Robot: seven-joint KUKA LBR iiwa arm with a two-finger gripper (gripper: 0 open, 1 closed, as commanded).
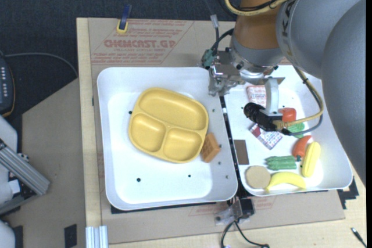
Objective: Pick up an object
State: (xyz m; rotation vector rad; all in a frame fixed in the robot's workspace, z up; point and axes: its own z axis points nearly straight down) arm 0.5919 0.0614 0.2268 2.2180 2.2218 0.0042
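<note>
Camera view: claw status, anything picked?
Claw over divider between bins, far end. No object seen in it. Yellow plate left bin, banana right bin.

Bright, even light is washing out the left white bin (pixel 116 171); the yellow divided plate (pixel 168 124) inside is casting faint shadow.

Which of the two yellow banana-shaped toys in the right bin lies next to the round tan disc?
The lower, curved banana, lying crosswise against the tan disc. The other yellow piece lies farther right, beside the orange-red toy.
</note>
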